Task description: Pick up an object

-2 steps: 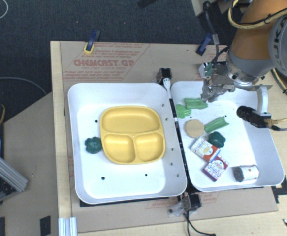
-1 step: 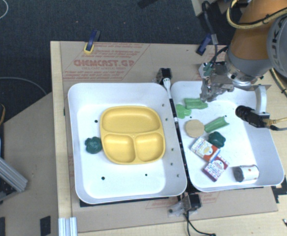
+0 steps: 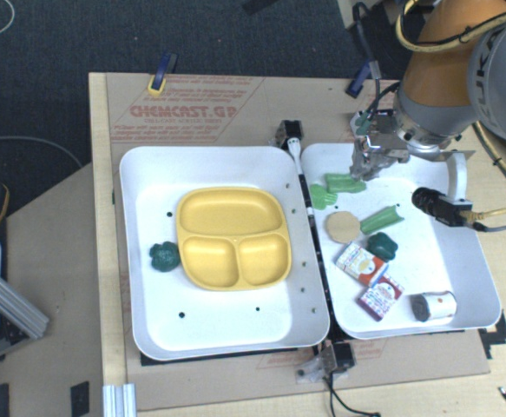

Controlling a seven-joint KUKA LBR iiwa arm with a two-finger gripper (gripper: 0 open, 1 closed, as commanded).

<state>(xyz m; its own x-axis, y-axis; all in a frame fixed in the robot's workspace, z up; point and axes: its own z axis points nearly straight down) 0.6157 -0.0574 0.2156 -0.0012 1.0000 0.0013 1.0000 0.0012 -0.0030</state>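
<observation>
In the right bin (image 3: 487, 298), at 5 o'clock nearest the camera, lie a small grey-and-white cylinder (image 3: 433, 306) and two red-and-white packets (image 3: 370, 279). Above them are a dark green lump (image 3: 382, 246), a green stick (image 3: 380, 220) and a tan disc (image 3: 342, 227). At the bin's 11 o'clock the gripper (image 3: 363, 168) hangs just over a light green piece (image 3: 332, 189); whether it grips it I cannot tell. The left bin (image 3: 140, 302) carries a yellow divided tray (image 3: 233, 236), with a dark green lump (image 3: 164, 256) at the tray's 9 o'clock.

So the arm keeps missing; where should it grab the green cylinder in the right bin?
Grip the green cylindrical stick at mid-length, from straight above, closing across its narrow width. It lies flat and diagonal, and its middle sits free of the tan disc.
</observation>
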